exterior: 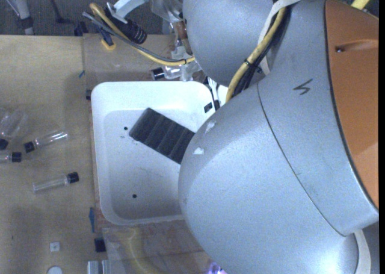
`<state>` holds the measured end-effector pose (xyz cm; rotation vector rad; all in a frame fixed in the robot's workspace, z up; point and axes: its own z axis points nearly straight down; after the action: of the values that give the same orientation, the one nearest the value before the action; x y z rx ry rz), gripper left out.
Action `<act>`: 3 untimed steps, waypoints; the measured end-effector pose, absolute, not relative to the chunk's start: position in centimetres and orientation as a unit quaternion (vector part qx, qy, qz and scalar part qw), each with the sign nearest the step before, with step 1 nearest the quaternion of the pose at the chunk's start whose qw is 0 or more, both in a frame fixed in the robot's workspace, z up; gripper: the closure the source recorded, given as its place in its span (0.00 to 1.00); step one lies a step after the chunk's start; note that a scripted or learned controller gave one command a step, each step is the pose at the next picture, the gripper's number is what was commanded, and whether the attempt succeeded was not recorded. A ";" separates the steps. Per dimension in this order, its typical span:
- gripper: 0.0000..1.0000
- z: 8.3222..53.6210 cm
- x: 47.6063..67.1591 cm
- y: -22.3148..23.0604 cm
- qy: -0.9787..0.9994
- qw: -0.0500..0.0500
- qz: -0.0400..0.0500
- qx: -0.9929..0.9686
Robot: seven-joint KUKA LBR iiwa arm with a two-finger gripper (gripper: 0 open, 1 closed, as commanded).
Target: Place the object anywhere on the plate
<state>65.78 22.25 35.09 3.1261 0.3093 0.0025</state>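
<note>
While the big grey arm [283,146] looms across the right side, the dark ribbed plate [161,135] lies in the white bin [105,164], left of the arm's bulk, its long axis slanting from upper left to lower right. Gripper state: can't tell. The object to place isn't identifiable from here.

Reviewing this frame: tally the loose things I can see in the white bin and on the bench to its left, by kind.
Dark ribbed slab in the white bin: 1
Clear vials with black caps on the bench: 2
Total: 3; the arm hides the rest.
</note>
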 end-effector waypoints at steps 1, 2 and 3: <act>1.00 43.5 65.7 22.6 0.220 0.001 0.000 0.976; 1.00 43.4 60.6 22.2 0.101 0.001 0.000 0.995; 1.00 34.2 65.8 22.6 0.301 0.000 -0.003 0.954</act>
<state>65.82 22.57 34.18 2.9959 0.9466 -0.0101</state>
